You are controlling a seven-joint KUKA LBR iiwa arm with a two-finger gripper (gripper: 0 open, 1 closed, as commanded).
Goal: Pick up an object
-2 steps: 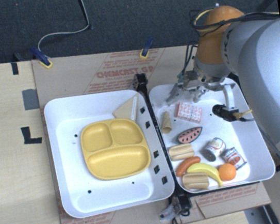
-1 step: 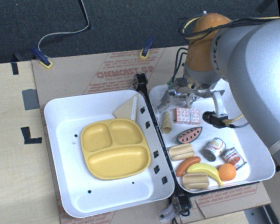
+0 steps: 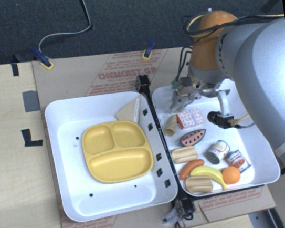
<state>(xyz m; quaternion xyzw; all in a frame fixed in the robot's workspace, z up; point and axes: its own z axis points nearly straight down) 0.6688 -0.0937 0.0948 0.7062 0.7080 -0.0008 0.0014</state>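
Note:
My gripper [image 3: 179, 100] hangs low over the far end of the right bin [image 3: 252, 137], under the orange-banded wrist [image 3: 211, 42]. Just in front of it lie a small tan cylinder [image 3: 170, 126] and a white box with red dots [image 3: 190, 117]. Further toward the front are a watermelon slice [image 3: 193, 138], a pale bun [image 3: 184, 154], two small cans [image 3: 218, 151] [image 3: 237, 160], a red sausage [image 3: 189, 168], a banana [image 3: 211, 174], an orange [image 3: 231, 175] and a bread roll [image 3: 198, 184]. Nothing shows in the gripper.
The left bin [image 3: 65, 149] holds a yellow divided plate [image 3: 118, 150] and a beige wedge [image 3: 129, 110] at its far right corner. A black divider [image 3: 156, 135] separates the bins. The grey arm [image 3: 264, 76] covers the right bin's right side.

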